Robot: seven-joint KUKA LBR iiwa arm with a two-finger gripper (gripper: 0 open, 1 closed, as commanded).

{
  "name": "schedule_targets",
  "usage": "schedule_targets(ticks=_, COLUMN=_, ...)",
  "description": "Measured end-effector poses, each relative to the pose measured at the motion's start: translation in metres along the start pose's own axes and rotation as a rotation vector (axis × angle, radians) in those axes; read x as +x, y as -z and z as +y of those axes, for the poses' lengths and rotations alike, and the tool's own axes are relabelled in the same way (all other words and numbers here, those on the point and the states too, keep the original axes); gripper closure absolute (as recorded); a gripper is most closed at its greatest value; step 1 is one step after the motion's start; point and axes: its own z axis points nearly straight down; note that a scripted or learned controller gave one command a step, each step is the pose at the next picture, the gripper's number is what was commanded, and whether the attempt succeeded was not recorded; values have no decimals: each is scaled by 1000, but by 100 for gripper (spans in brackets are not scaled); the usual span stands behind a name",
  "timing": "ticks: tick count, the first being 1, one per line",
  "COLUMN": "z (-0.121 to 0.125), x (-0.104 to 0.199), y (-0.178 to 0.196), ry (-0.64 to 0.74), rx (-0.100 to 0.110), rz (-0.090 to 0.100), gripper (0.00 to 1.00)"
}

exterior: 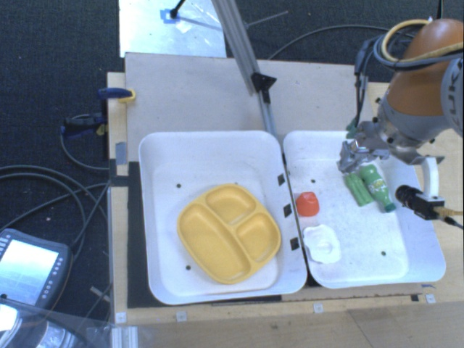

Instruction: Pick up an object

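Camera view is showing my gripper (354, 158) hanging over the upper part of the right bin (406, 256), at the far ends of two green things. The bottle (378, 185), green with a pale label, is lying on its side there, its darker end pointing toward the near right. A green bar (357, 188) is lying just beside it on the left, roughly parallel; I cannot tell whether the two are touching. From this angle my gripper is overlapping their far ends. I cannot tell whether it is wide or narrow, nor whether it is gripping either one.

Further left in the same bin, an orange lump (307, 204) is sitting near the wall that faces the other bin. A white thing (321, 243) is lying just nearer than it. Both are well apart from the green pair.

The left bin (167, 165) is holding a yellow plate (228, 232) with three compartments, lying flat toward the near side.

Both bins are resting side by side on the bench (188, 93). My arm (428, 71) is reaching in from the right, orange band showing. A grey pole (239, 35) is slanting across the bench's far side, and cables (43, 180) are trailing over the dark floor on the left.
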Motion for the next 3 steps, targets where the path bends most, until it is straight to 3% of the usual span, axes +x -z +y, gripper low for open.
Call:
schedule_targets(ticks=2, z=-22, x=100, y=-18, ry=1, rx=0, rz=1, gripper=100)
schedule_targets(ticks=3, z=-33, x=149, y=-9, ry=2, rx=-1, rz=2, gripper=100)
